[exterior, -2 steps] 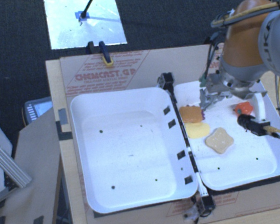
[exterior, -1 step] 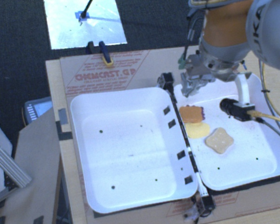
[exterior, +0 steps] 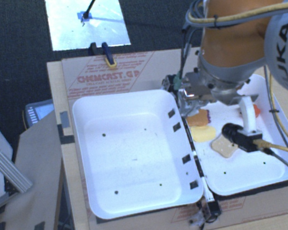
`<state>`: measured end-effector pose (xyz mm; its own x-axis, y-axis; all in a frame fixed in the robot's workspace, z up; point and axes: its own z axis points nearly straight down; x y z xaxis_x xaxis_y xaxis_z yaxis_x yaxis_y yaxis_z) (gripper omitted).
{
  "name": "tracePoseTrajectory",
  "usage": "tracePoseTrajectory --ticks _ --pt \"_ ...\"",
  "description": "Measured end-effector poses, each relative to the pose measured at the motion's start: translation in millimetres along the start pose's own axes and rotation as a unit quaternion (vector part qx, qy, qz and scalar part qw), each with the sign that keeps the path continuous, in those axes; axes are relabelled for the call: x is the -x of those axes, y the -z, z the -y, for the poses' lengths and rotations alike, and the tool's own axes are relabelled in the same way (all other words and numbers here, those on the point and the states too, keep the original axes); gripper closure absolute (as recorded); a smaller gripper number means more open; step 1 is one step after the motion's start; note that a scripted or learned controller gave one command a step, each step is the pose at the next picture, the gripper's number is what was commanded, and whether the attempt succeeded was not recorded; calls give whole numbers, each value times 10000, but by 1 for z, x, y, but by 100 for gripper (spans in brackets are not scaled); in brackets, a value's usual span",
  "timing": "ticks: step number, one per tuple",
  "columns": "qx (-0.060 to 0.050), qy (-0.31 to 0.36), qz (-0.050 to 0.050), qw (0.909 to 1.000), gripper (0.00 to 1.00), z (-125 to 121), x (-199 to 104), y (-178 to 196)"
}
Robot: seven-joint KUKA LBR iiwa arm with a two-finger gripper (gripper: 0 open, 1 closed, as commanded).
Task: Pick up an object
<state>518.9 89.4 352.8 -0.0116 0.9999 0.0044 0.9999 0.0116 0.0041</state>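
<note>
Nothing looks lifted yet: the gripper (exterior: 192, 97) hangs over the right bin's (exterior: 248, 177) far-left corner, its opening impossible to judge; yellow piece (exterior: 204, 133) and tan cracker (exterior: 224, 147) lie just beside it

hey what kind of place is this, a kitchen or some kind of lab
Most likely a robotics lab bench: a KUKA arm reaches over two white bins on a cardboard sheet, with cables trailing.

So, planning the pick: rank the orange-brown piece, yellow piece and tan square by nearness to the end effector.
1. orange-brown piece, just below the end effector
2. yellow piece, next down
3. tan square, lower right
</note>
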Motion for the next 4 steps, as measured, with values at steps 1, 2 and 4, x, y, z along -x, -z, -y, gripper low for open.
tracePoseTrajectory --ticks 1,2,4 --pt "16 -2 0 10000 100 26 -51 52" --pt "43 -29 -2 10000 100 31 -53 147" --pt "30 -7 -12 10000 100 -1 -148 178"
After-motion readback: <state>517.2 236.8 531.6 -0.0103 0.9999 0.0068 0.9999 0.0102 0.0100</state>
